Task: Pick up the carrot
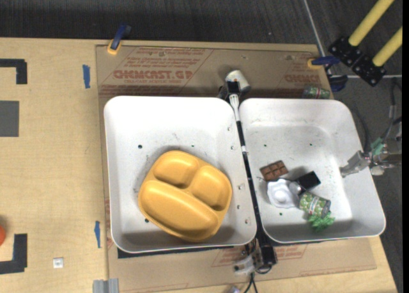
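Yellow bread loaf point(185, 194) in left bin point(128, 119)

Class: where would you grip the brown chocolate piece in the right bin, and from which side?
Probably across the narrow width of the chocolate, coming straight down from above. It lies flat on the floor of the bin, so only its edges offer a hold. A white lump sits close to its near edge, so a grip toward its left end looks safest.

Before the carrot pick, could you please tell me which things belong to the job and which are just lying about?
Job: green leafy item, perhaps the carrot's top, though I cannot tell.
Lying about: yellow lump in the left bin; brown piece, white item and black block in the right bin.
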Action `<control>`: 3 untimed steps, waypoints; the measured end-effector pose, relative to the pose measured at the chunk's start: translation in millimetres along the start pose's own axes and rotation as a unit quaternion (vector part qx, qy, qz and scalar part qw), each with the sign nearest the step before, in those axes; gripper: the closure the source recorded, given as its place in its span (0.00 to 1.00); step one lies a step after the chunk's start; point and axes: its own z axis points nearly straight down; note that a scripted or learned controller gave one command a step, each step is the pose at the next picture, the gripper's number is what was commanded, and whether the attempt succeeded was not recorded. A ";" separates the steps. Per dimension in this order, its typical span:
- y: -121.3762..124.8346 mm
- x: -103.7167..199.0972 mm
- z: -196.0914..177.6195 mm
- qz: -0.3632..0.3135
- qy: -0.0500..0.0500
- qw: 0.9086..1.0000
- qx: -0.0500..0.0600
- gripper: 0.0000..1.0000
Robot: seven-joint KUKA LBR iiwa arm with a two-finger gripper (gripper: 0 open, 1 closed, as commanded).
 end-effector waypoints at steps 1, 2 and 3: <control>0.9 -0.1 -10.2 -0.001 -0.001 1.000 -0.001 1.00; 31.0 26.1 -81.7 0.202 0.000 0.979 0.000 1.00; 27.3 19.0 -68.6 0.294 0.000 0.956 0.002 1.00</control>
